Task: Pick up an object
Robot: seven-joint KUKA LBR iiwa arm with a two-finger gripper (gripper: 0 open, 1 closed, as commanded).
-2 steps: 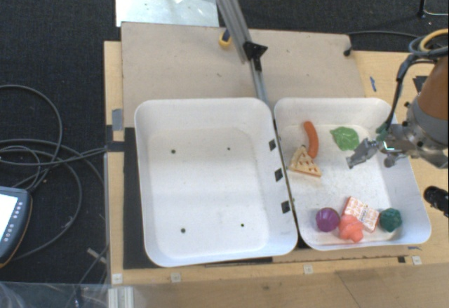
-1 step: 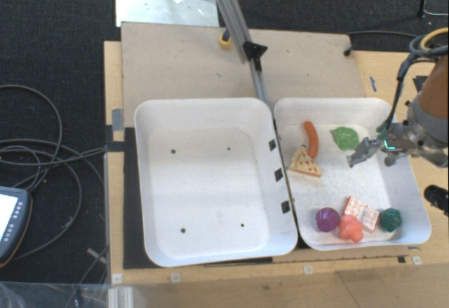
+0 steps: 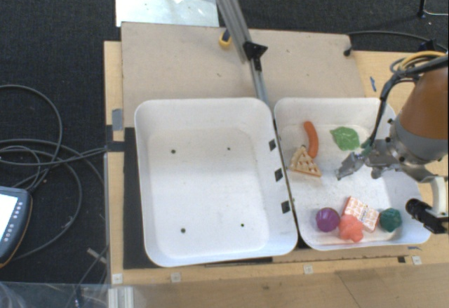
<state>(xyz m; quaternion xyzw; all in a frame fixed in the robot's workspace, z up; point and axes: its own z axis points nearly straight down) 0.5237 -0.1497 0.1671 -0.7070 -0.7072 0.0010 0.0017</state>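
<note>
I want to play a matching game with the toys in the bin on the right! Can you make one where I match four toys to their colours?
Toys:
1. Long thin toy
2. Round ball
3. Leafy toy
4. Triangle wedge

Colours:
A. Purple
B. Tan
C. Orange
D. Green

Right pairs: 1-C, 2-A, 3-D, 4-B

All four lie in the right bin.

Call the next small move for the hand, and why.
Probably a short move toward the green leafy piece, then down. The hand hangs over bare floor of the right bin with nothing between its fingers, and that piece lies closest, just above it in the view.
</note>
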